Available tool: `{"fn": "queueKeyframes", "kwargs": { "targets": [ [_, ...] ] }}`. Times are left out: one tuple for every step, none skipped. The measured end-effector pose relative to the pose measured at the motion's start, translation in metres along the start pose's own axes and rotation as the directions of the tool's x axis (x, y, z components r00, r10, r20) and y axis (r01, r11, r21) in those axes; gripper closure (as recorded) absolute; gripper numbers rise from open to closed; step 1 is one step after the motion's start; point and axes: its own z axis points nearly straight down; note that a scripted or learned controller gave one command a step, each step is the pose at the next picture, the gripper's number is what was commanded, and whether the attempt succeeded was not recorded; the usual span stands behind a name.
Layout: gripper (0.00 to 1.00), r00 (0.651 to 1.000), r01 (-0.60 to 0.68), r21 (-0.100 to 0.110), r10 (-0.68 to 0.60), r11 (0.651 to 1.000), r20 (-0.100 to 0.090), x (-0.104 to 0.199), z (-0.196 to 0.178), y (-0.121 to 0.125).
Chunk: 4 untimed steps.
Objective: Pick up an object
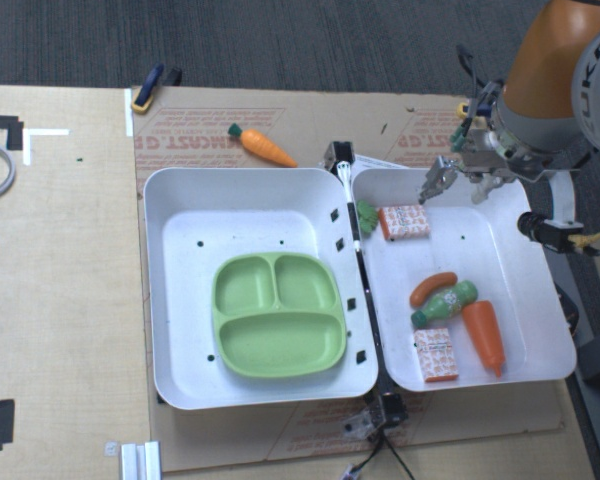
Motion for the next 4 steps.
{"fn": "queueKeyframes", "kwargs": {
  "targets": [
    [0.0, 0.96, 0.278, 0.001, -0.278, 0.96, -0.001, 0.055, 0.03, -0.035],
    [0.0, 0.87, 0.492, -0.002, -0.492, 0.87, 0.001, 0.066, 0.029, 0.002],
    [0.0, 0.777, 0.629, -0.001, -0.629, 0.777, -0.001, 0.085, 0.029, -0.045],
    [0.0, 0.762, 0.648, -0.002, -0.648, 0.762, 0.001, 0.097, 0.029, -0.029]
  ]
}}
